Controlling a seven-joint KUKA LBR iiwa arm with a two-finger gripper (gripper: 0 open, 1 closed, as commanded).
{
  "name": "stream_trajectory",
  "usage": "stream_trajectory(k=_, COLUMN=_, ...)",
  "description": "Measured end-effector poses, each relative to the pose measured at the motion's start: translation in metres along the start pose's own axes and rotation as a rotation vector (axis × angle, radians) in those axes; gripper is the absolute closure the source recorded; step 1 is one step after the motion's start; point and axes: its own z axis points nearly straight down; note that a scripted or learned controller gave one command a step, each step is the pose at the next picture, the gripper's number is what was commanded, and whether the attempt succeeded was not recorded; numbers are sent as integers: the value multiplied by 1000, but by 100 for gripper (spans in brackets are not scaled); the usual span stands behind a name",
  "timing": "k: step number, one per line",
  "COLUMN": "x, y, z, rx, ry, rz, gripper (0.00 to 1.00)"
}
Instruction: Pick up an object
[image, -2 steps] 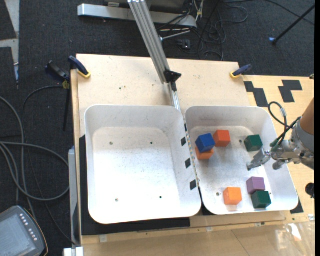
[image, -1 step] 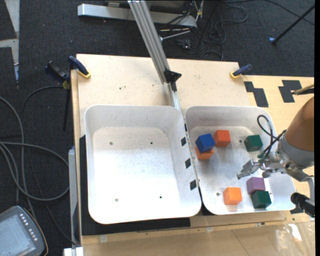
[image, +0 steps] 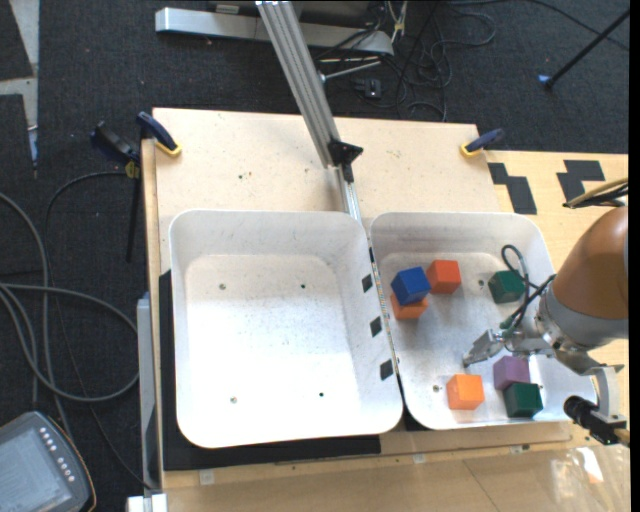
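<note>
At the right edge of the frame the arm (image: 600, 290) showed a rounded orange band over a grey wrist section. A thin black cable (image: 520, 270) looped off the wrist toward the upper left. The gripper (image: 488, 347) was pale grey metal, with a black fitting (image: 590, 415) lower right.

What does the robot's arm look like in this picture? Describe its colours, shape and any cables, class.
The arm enters from the right as a rounded, bulky body, orange on top with a grey section beneath. A black cable loops beside it. Its hand is slim, pale grey metal ending in thin pointed fingers. A dark fitting sticks out lower down.
</note>
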Motion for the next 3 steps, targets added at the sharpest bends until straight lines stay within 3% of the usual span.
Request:
stream_trajectory(k=1, x=0, y=1, z=-12, rx=-3, ry=0, rz=-1, gripper=100)
stream_trajectory(k=3, x=-4, y=11, z=-128, rx=-6, ry=-2, rz=-5, gripper=100)
